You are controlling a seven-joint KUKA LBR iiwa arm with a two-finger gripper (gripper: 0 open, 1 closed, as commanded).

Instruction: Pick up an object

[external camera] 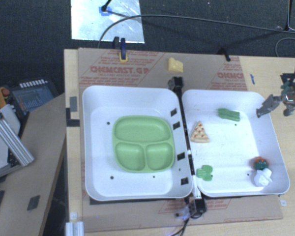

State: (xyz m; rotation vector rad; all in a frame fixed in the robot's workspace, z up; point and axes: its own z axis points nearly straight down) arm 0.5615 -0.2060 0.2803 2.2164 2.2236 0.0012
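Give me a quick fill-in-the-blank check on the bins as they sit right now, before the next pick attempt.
1. The green divided plate lies in the ____ bin of the camera view.
2. The pizza slice toy lies in the right bin, near its ____ wall.
3. The plate has ____ compartments.
4. The end effector hangs over the right bin's ____ rim.

Missing words: left; left; three; right
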